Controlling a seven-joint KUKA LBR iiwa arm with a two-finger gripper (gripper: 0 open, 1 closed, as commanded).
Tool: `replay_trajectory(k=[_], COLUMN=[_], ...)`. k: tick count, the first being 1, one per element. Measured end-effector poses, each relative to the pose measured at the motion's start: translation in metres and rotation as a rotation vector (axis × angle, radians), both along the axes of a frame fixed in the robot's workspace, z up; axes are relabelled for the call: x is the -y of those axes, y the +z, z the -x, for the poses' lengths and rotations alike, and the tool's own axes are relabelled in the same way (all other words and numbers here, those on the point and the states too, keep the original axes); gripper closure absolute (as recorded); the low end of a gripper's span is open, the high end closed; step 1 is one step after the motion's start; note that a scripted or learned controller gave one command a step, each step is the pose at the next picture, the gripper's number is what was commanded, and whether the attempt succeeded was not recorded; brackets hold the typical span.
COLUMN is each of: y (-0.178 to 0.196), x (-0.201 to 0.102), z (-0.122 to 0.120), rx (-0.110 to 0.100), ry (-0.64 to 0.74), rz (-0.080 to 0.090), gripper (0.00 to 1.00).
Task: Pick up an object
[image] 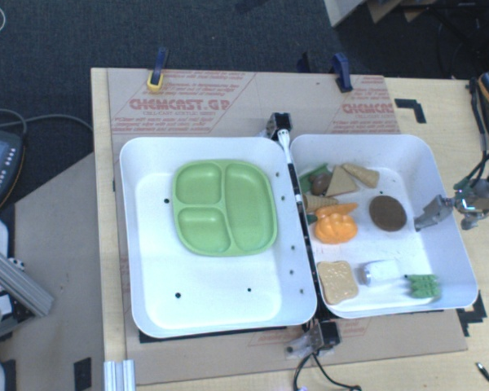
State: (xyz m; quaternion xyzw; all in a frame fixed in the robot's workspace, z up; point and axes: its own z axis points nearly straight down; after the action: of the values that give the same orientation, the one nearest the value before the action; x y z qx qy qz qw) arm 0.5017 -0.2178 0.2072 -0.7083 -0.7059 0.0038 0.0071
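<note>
Cracker (337,280) and green toy (423,285) lie untouched in the right bin (440,169).
Nothing is lifted yet: the pincer (434,213) sits at the bin's right wall beside the brown disc (387,213); whether apart or together, I cannot tell.
</note>
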Motion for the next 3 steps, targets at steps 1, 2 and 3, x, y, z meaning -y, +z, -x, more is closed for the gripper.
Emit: replay_trajectory(k=[1, 2, 3], y=[0.006, -0.062, -0.112], x=[0.0, -0.002, -0.008], z=[-0.003, -0.001, -0.006], rx=[0.011, 0.003, 0.004], ry=[0.004, 0.003, 0.005], rz=[0.004, -0.001, -0.001], gripper=[0.0, 0.0, 0.0])
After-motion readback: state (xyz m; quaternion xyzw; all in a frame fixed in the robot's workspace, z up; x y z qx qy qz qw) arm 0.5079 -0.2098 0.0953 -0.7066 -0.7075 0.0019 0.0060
